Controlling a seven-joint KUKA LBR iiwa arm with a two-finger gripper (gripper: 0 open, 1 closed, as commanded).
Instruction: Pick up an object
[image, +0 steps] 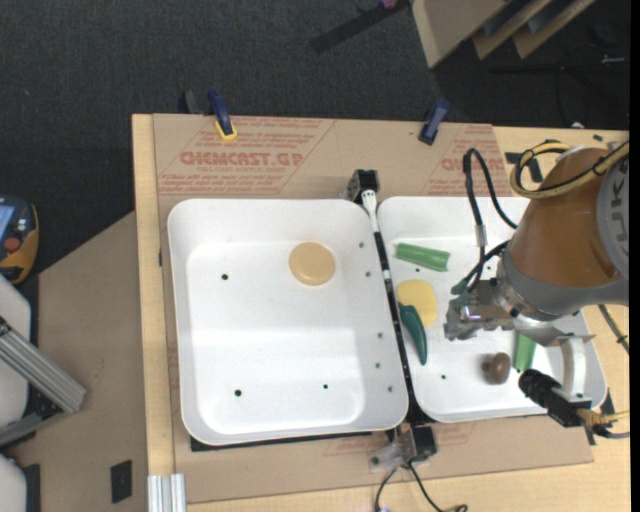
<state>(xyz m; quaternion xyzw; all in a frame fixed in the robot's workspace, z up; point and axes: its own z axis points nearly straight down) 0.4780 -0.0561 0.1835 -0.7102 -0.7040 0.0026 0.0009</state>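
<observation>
Smooth white bins (200, 300) hold a round tan disc (313, 264)

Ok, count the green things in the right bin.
3: a green block near the far wall, a dark green pepper by the divider, a green piece beside the arm, which may hide more.

The shallow white left bin (200, 300) on the cardboard-topped counter (300, 150) holds a round tan disc (313, 264) toward its back. In the shallow white right bin (450, 395) beside it, a green cylinder (421, 256) lies at the back, with a yellow rounded piece (420, 297) before it and a dark green pepper-shaped piece (414, 331) against the left wall. A small brown ball (496, 368) lies nearer the front, right of the pepper-shaped piece, with the gripper (466, 320) between them.
</observation>
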